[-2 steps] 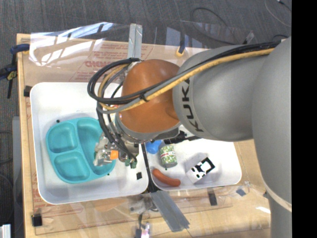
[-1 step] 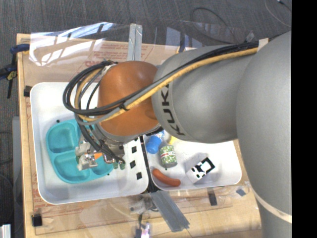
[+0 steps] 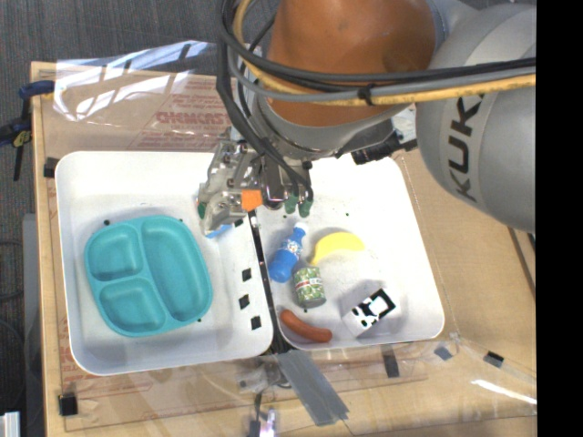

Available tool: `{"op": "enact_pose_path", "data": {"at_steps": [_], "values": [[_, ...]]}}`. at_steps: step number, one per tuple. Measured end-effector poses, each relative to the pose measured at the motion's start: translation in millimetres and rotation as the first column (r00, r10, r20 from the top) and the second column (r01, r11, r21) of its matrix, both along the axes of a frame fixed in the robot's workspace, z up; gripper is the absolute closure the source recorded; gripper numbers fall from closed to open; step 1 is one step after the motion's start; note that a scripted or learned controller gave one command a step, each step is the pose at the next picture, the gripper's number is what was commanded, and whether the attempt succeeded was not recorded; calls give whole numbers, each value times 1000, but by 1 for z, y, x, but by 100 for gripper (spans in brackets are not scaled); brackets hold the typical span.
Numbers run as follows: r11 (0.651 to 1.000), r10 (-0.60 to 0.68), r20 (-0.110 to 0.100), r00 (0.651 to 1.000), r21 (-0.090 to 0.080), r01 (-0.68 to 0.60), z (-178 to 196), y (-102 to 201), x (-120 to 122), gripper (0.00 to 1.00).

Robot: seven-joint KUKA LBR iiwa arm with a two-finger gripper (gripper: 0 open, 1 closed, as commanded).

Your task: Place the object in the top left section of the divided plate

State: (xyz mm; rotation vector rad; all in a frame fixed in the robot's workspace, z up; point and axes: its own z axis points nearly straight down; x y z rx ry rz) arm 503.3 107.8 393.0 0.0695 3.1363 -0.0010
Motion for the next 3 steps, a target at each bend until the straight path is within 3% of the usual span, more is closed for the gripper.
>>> {"op": "enact_pose_path", "data": {"at_steps": [1,2,3], "values": [[980,197,-4,980,0,-197,-74,-61,-26,100],[942,336,-6,942,0,-336,-101,8,-12,100],[969,248,-2,969,0,-248,-82,23,-10,100]]}}
